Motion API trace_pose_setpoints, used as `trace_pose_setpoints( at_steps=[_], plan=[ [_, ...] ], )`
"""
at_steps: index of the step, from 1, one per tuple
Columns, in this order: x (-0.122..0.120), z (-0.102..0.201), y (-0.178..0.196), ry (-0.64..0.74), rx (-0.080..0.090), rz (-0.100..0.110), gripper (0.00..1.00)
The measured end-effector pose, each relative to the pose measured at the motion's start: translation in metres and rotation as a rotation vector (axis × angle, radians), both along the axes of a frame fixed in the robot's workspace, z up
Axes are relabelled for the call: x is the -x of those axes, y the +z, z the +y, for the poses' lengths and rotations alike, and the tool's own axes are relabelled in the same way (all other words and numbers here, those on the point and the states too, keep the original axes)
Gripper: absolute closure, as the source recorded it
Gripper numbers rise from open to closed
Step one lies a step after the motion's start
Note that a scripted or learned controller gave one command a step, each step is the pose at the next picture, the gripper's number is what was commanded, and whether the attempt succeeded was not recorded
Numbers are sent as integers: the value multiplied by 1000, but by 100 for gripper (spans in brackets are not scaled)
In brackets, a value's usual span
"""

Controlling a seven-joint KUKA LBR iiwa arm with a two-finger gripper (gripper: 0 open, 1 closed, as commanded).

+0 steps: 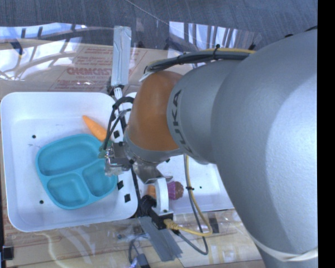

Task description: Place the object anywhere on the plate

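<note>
The big grey arm [251, 133] comes in from the right and bulks over most of the bench, its orange band [153, 113] sitting right above the seam between the two white bins. Below that band the wrist drops down to the gripper [113, 161], which hangs over the right edge of the blue plate [72, 172], and from where I stand I cannot tell how it is set or whether it has hold of anything; the wrist and a tangle of black cables hide too much. The plate, a divided one with three compartments, lies in the left bin [22, 121] and spreads out to the left of the gripper. Just above the gripper, and a touch to its left, an orange carrot-like object [95, 127] lies tilted on the bin floor beside the plate's upper right rim, seemingly off the plate itself. Below and to the right of the gripper, in the right bin [209, 197], a small purplish piece [175, 190] peeks out beside a white part of the arm's fittings.
</note>
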State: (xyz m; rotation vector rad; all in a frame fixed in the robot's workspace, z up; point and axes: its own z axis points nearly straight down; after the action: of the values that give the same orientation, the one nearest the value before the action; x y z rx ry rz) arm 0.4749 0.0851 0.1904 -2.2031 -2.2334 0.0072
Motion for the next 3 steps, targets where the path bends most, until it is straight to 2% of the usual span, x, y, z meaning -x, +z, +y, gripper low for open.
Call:
trace_pose_setpoints(
  at_steps=[1,3],
  plan=[
    [-1,-101,0,-15,2,-1,100],
    [-3,-96,19,3,-1,1,100]
  ],
)
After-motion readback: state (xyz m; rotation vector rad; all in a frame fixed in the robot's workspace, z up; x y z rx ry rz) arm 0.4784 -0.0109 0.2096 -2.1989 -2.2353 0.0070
